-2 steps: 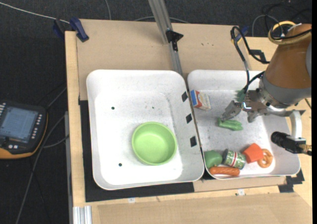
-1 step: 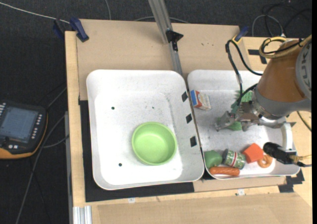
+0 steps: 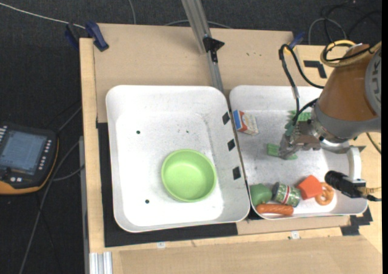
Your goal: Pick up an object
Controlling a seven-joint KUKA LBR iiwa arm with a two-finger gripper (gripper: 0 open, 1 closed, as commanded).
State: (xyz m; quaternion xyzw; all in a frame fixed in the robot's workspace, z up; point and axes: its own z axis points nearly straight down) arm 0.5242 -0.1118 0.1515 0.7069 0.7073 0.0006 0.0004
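While the jaws [image 3: 290, 147] hung low in the right bin [image 3: 267, 100] over a small green object [image 3: 286, 152], their spread unreadable, a good grasp needed them centred astride it before closing.

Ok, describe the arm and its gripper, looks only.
The arm is a thick rounded body, orange above and grey toward the wrist. Black cables, one yellow-sheathed, loop along its upper side. The gripper is a small dark grey metal unit with a green part beside it.

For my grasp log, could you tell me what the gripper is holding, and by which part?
It cannot be told: the gripper sits low over a green object in the right bin.
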